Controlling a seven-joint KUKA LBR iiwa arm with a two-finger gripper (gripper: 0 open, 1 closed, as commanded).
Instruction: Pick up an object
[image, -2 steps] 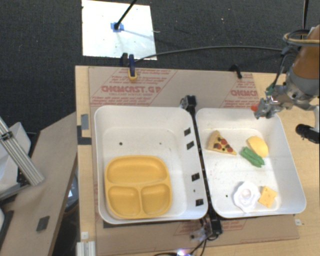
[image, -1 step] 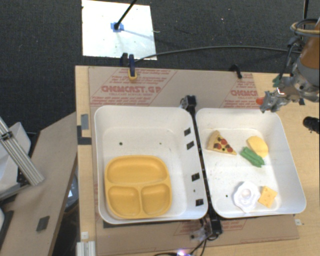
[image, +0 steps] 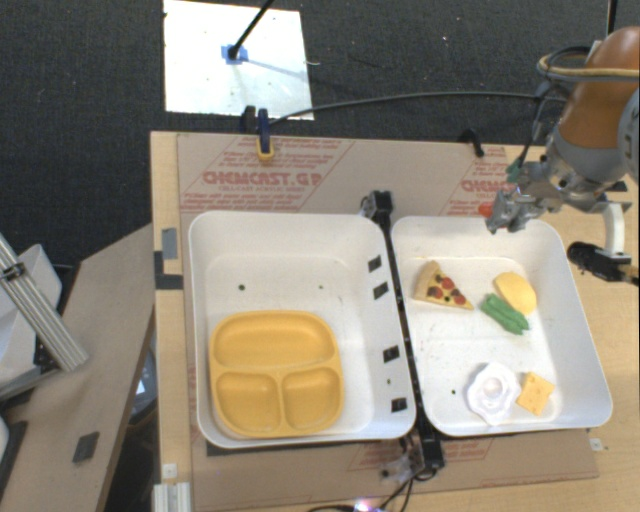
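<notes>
The arm (image: 600, 95) enters the frame at about two o'clock, its orange band uppermost and the grey wrist below it. The wrist slants down toward eight o'clock and ends in the gripper (image: 503, 218). The gripper sits at roughly two o'clock from frame centre. Its tip is small and dark; finger spacing cannot be determined.

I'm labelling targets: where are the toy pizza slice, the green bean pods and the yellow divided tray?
Toy pizza slice (image: 441, 287), camera view, its topped middle.
Green bean pods (image: 506, 314), camera view, mid-pod.
Yellow divided tray (image: 275, 341), camera view, large upper compartment.
</notes>
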